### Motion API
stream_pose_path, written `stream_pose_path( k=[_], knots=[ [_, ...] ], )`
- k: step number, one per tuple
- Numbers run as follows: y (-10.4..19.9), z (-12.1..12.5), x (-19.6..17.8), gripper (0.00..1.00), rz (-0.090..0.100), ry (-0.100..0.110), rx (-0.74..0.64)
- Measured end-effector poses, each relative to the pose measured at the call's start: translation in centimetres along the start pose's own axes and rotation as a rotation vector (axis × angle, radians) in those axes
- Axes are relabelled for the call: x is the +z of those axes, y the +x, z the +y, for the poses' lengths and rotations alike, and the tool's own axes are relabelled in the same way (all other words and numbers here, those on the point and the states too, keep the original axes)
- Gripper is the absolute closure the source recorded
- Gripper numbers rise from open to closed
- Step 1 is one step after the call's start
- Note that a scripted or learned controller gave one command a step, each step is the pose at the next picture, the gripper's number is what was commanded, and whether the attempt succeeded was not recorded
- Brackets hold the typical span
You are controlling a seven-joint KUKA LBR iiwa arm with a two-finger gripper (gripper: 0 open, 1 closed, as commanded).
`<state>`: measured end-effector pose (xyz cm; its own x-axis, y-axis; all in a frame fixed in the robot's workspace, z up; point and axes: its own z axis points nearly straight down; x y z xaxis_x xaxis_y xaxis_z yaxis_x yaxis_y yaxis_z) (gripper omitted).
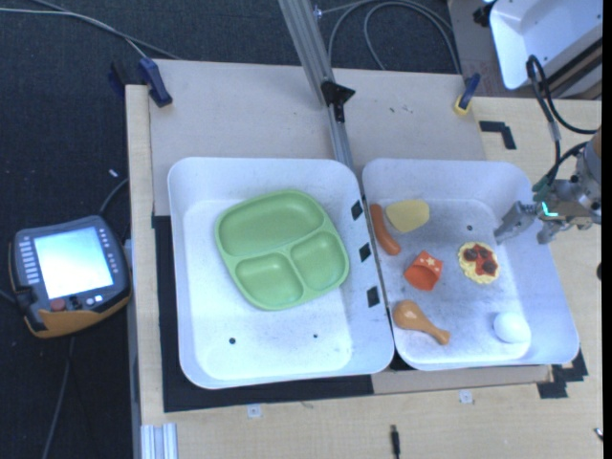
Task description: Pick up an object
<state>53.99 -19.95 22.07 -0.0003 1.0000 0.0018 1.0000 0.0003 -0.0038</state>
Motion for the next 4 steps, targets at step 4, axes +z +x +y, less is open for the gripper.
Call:
stream_pose_path(
  k=[4],
  knots=[
    [0.3,0.0,13.6,0.00,0.001,-0.002,0.000]
  ],
)
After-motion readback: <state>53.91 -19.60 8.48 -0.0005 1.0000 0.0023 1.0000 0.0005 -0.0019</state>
